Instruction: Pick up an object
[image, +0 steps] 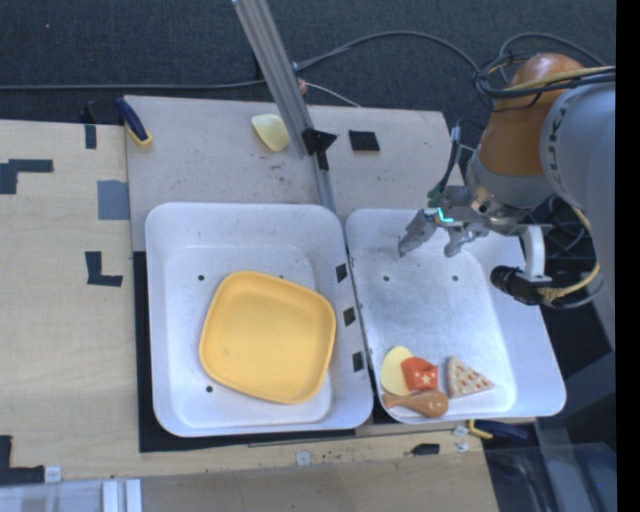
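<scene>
Overhead, the gripper (432, 240) hangs above the far end of the right bin (520, 330), its two fingers spread apart with nothing between them. Bare bin floor lies below it and toward the near end, giving open room. Four small things cluster at the right bin's near rim: a yellow piece (395, 364), a red piece (420, 375) touching it, a pizza slice (466, 380) just right of the red piece, and a drumstick (418, 403) against the near wall. The drumstick's long axis runs along that wall, thick end toward the right. The pizza slice's narrow tip points toward the far end of the right bin. Left of the right bin, the left bin (170, 240) holds a yellow plate (268, 336), lying flat. Beyond both bins, a pale yellow thing (269, 132) lies on the bench (200, 165), beside a slanting metal bar (290, 95).
</scene>
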